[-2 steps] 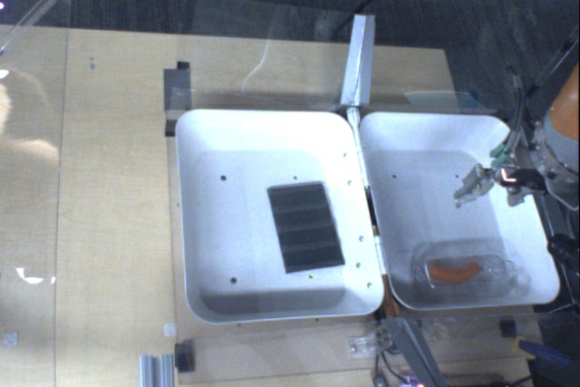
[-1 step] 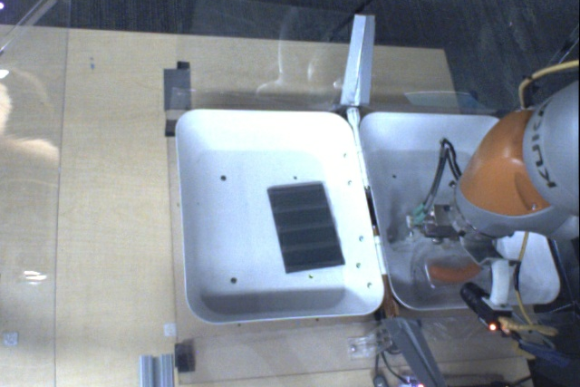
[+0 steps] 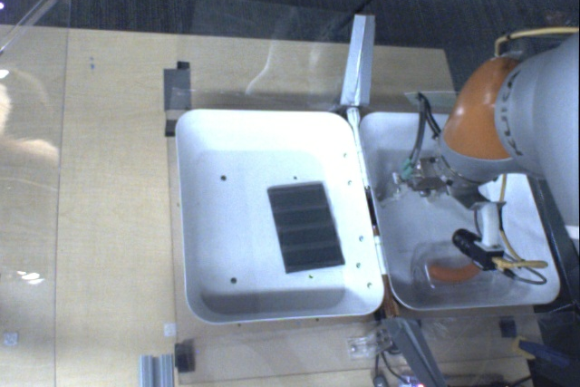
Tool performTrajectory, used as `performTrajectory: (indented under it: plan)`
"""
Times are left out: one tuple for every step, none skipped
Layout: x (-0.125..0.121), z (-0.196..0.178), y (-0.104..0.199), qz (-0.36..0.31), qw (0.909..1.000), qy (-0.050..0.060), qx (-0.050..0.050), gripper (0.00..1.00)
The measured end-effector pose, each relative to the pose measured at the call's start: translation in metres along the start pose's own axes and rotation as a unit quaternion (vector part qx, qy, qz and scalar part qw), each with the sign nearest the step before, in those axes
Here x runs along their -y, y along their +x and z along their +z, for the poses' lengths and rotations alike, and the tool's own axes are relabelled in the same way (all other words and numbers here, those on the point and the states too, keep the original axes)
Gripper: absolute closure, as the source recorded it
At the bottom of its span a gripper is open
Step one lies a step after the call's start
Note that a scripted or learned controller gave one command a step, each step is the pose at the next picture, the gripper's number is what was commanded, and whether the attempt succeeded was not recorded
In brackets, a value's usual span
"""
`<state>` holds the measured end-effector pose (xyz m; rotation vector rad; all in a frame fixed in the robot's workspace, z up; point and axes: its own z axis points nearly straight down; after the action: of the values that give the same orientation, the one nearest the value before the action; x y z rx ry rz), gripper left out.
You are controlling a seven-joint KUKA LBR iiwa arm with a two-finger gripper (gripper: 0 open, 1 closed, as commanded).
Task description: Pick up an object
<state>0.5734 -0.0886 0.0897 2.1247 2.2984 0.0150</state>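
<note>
A dark ribbed rectangular plastic tray (image 3: 305, 227) lies flat in the left shallow white bin (image 3: 208, 195). The pincer (image 3: 421, 179) hangs over the right white bin (image 3: 390, 140); whether it is apart or together cannot be told.

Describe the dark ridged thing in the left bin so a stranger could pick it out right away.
Look at the left bin, the bigger-looking of the two white bins. Near its middle lies a dark rectangular pad, flat and slightly turned, with ridges across it. It is the one dark item on that white floor.
</note>
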Motion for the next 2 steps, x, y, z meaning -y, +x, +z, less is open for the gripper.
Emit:
performTrajectory:
  plan:
    - [-0.096,0.004,-0.003,0.001,1.0,0.004,0.001,0.0]
    - [-0.043,-0.056,-0.076,0.002,1.0,0.004,0.0,0.0]
